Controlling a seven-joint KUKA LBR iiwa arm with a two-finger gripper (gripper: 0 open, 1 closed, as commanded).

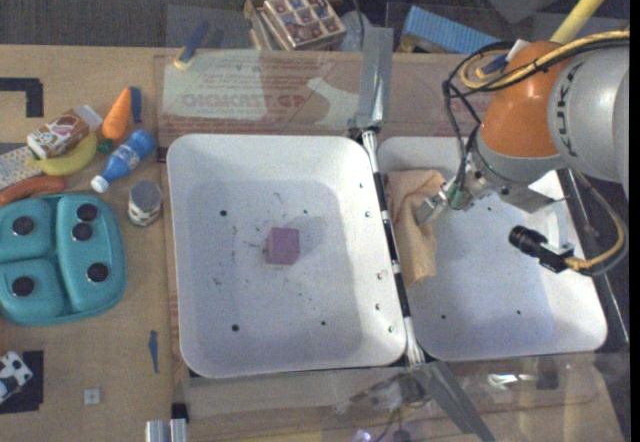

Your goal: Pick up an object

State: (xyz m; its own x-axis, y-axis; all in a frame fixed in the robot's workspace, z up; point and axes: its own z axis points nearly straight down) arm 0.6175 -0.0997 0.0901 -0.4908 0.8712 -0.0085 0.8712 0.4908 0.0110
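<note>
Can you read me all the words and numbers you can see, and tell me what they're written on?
"KUKA" in part, sideways on the grey robot arm.
Faint reddish lettering on the clear sheet behind the left bin: it looks mirrored and too washed out to read.
Label on the small blue bottle: too small to read.
Print on the box past the bench: patterns, no words I can make out.

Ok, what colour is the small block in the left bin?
Dull purple; the block shows clearly in the camera view.
</note>
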